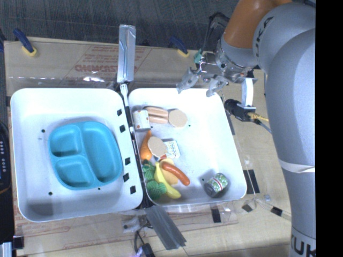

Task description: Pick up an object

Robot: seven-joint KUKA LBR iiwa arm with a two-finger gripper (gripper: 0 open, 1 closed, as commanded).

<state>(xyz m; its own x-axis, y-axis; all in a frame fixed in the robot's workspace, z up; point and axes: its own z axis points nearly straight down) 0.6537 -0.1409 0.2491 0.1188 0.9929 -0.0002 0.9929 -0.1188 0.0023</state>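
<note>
Gripper (199, 84), fingers spread apart and holding nothing, poised above the far rim of the right-hand bin (230, 143), near that bin's back edge. It hangs from the grey arm (284, 63), whose orange band (244, 12) lies just above the wrist.

Candidate objects lie in the right-hand bin, toward its left wall and near corner. Closest to the gripper is a sausage (157, 114) touching a round tan disc (178, 118), with a small white cup (141, 120) just beside them. Further toward the camera lie a carrot (146, 149), a second tan disc (157, 146), a banana (167, 182) under a red sausage (176, 174), green leaves (154, 186) and, apart from these, a can on its side (216, 184). The left-hand bin (32, 143) holds a blue divided tray (84, 154).

Step in hand, as judged: approach, before any descent. The next move calls for travel inward over the bin, alignment of the open fingers across one item, then lowering to close. The isolated can or the sausage at the back offers the least crowding.
</note>
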